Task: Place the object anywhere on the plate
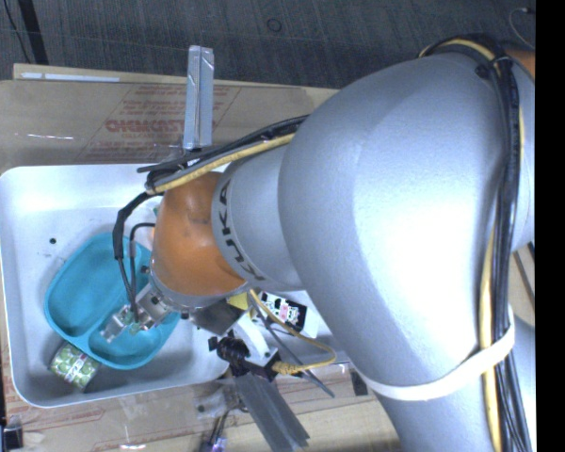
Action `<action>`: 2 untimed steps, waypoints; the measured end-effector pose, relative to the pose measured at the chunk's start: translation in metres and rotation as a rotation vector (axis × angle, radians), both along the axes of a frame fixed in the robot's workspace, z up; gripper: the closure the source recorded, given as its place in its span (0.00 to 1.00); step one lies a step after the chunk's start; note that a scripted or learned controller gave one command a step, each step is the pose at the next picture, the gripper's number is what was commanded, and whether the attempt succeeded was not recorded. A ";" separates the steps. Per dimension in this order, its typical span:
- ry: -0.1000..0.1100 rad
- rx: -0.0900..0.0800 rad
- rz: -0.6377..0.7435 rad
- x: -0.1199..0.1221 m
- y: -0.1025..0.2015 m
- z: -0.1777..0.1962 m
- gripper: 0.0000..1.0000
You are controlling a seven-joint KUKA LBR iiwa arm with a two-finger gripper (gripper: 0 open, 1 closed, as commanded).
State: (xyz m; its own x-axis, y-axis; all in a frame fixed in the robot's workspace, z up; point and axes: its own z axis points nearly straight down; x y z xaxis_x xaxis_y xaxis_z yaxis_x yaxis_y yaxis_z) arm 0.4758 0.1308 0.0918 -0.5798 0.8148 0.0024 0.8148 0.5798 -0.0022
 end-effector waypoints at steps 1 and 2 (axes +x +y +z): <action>0.001 -0.003 -0.304 0.000 0.038 0.001 0.00; -0.005 -0.002 -0.301 0.003 0.037 0.012 1.00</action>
